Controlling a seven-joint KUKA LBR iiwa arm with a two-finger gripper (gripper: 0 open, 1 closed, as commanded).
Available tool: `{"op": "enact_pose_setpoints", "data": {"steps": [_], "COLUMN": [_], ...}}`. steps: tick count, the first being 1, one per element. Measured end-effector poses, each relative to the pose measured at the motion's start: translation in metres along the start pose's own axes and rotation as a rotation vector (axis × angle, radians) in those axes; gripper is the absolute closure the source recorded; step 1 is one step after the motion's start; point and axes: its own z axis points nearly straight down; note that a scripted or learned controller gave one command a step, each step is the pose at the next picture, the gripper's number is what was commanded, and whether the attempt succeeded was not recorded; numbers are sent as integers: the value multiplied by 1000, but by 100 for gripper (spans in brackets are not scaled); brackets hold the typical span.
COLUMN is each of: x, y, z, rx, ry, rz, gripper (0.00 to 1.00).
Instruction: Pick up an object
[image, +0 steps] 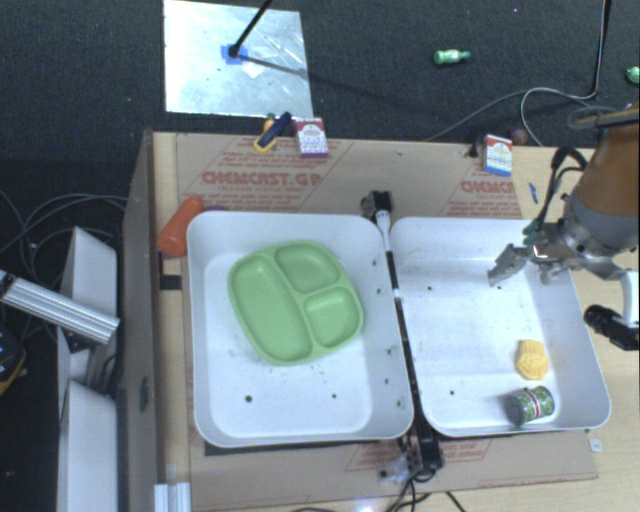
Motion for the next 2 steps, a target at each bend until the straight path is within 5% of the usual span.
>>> {"op": "enact_pose_setpoints", "data": {"steps": [2], "x": [-39], "y": [-33], "z": [35], "rx": [3], "ry": [0], "rz": [0], "gripper": [0]}}
